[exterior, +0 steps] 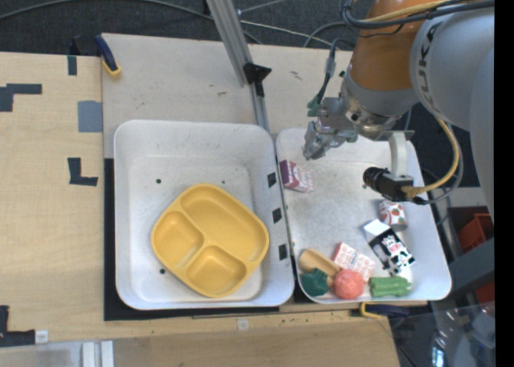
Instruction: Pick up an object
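Left bin (128, 197): we see a yellow divided tray (210, 238) lying flat, filling most of the floor. Right bin (438, 273): a small pink-and-white carton (296, 175) sits near the top left corner. The gripper (315, 147) hangs just above and right of it – apart, nothing between its tips. We cannot tell whether the tips are spread or closed; they blur into one dark mass. Along the bottom edge: a tan piece (318, 261), green lump (315, 282), red ball (349, 284), pink checked packet (353, 258), green toy (390, 286). Further right, a black-and-white carton (390, 246) – print unreadable.
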Robot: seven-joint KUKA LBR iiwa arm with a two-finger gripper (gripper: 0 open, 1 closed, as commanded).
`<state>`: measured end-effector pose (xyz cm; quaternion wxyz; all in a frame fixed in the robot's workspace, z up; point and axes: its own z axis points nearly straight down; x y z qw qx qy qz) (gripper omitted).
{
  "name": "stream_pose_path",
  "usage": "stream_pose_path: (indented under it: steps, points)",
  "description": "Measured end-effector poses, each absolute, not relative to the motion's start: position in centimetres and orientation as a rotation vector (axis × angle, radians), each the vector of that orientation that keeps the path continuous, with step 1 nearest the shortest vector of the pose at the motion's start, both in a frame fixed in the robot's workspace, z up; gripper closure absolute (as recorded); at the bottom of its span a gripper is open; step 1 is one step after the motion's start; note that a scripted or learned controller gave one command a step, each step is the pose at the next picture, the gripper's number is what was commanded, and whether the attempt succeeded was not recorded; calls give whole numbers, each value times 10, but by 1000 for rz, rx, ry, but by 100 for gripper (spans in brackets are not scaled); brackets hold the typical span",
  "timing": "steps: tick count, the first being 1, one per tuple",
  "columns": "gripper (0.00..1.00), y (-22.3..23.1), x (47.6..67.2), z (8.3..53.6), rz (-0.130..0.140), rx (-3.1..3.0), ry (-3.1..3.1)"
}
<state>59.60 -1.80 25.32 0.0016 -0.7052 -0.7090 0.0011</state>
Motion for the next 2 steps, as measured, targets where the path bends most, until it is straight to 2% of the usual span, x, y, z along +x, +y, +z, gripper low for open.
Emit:
stream_pose_path:
  steps: [1,2]
  points:
    - [100,31,572,252,3,-2212,-2226]
    - [100,84,558,247,3,-2211,-2227]
